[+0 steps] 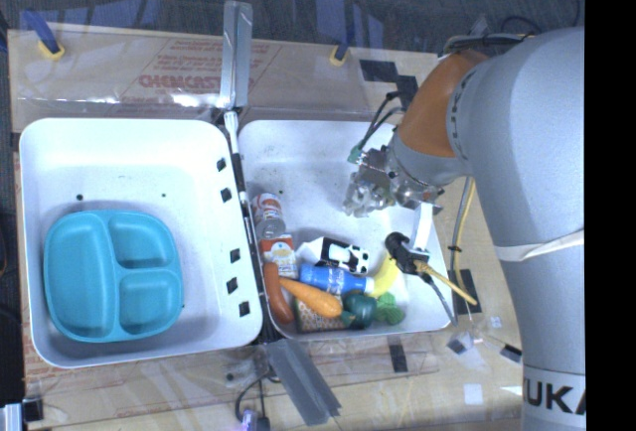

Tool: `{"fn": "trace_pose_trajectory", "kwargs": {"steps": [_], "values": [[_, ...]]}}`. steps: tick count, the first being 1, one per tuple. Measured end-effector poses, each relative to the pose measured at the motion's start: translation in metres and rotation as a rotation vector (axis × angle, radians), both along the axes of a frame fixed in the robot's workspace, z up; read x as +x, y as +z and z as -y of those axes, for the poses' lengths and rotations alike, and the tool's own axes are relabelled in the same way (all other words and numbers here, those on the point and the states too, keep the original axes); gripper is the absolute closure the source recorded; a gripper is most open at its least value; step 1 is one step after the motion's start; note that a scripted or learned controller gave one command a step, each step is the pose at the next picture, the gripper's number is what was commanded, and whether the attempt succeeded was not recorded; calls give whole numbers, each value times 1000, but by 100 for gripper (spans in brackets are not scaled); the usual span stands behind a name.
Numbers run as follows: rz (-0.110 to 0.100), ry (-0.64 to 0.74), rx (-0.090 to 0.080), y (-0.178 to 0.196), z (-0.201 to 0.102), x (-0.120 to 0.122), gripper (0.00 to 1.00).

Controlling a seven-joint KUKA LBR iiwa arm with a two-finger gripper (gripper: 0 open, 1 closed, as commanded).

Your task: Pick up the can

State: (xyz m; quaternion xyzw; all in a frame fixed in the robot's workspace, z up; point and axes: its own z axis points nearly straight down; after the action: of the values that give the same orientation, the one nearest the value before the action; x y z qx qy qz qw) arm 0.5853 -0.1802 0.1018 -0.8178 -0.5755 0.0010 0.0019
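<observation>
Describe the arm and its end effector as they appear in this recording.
The arm is bulky, rounded and light grey, with an orange band above the wrist. Partial black lettering "UKA" marks its lower section. Thin dark cables loop beside the wrist. The end effector is a small metallic grey assembly.

even light, soft grainy focus

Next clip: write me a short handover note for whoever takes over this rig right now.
Pincer: over the right bin, above its bare middle; nothing seen between its fingers.
Can: lying by the right bin's left wall, at the top of the clutter, beside the carrot and blue bottle.
Left bin: holds the blue tray.
Done: no pick yet.
Left: move the pincer left to the can, grasp, lift.
</observation>
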Motion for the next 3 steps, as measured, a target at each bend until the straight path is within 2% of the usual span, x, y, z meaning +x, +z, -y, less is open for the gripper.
{"fn": "trace_pose_trajectory", "kwargs": {"steps": [1, 2, 3], "values": [[-1, -6, 0, -11, -9, -21, 100], [-3, -33, 1, -11, -51, -17, 100], [2, 73, 0, -10, 5, -101, 100]]}}
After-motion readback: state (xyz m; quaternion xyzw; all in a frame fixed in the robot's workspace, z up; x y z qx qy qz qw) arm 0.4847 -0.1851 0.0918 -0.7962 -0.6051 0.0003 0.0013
